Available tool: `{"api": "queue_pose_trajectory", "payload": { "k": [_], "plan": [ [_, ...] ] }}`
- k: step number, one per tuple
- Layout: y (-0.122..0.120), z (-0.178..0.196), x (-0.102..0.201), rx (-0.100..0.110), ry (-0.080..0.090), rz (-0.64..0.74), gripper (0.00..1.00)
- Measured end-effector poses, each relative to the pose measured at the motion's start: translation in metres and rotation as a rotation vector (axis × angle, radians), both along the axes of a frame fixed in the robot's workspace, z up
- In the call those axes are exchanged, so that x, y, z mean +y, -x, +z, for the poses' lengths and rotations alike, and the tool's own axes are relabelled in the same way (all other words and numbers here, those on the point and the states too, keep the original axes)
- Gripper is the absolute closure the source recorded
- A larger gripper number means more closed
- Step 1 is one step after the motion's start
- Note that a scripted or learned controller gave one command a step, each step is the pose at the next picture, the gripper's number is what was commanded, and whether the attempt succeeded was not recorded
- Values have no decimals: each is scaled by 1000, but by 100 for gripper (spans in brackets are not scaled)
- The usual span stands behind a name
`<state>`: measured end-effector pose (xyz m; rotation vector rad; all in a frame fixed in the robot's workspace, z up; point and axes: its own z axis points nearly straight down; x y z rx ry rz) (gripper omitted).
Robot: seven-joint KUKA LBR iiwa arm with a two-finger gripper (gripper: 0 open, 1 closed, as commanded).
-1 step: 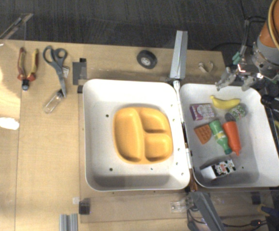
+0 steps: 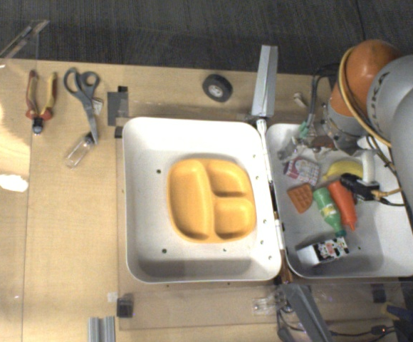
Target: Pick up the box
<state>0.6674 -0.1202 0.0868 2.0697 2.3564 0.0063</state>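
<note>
Arm hides right bin's far corner.

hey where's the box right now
In the camera view, the box lies in the right bin, near its front edge, just below the green bottle and the carrot. The gripper is up near the bin's back end, apart from it.

We can read no text, brand, number or sign anywhere here. The small dark box near the front of the right bin carries pale printed patches, but they are too small and blurred for us to make out a single letter. The pale packet at the back of that bin shows a reddish printed pattern, equally unreadable to us.
</note>
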Motion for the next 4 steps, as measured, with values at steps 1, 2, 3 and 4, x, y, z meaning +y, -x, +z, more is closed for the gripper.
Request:
{"api": "queue_pose_trajectory", "payload": {
  "k": [1,2,3,4],
  "plan": [
    [-3,14,0,-8,3,3,100],
    [-3,14,0,-8,3,3,0],
    [50,2,-1,-4,1,63,0],
    [47,15,-1,-14,4,65,100]
  ]
}}
